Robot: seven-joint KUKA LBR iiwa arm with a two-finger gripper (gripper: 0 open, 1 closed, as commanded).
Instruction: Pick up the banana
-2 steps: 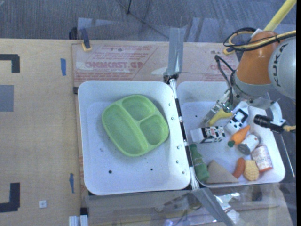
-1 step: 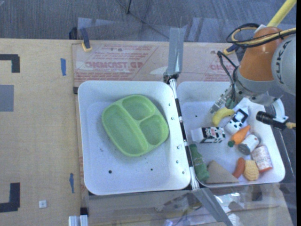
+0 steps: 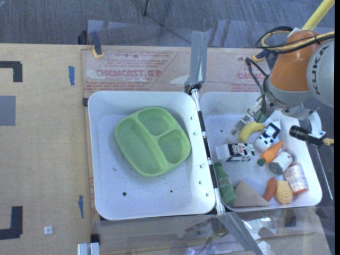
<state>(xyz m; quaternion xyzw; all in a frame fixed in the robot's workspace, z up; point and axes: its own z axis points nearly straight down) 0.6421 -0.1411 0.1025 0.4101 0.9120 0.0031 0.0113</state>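
Observation:
The banana [image 3: 252, 131] is a short yellow fruit lying in the upper middle of the right bin [image 3: 226, 116]. My gripper [image 3: 248, 121] reaches down from the grey arm with the orange band [image 3: 294, 68] and sits right at the banana's upper left end, touching or nearly touching it. The gripper body hides part of the banana. Whether the banana is between the jaws is not visible from here.
Crowded around the banana are a black-and-white carton [image 3: 241, 151], a white and black box [image 3: 269, 134], a carrot [image 3: 271, 152], two cans [image 3: 280, 163] and a green bottle [image 3: 225, 183]. The left bin [image 3: 106, 185] holds a green divided plate [image 3: 153, 141].

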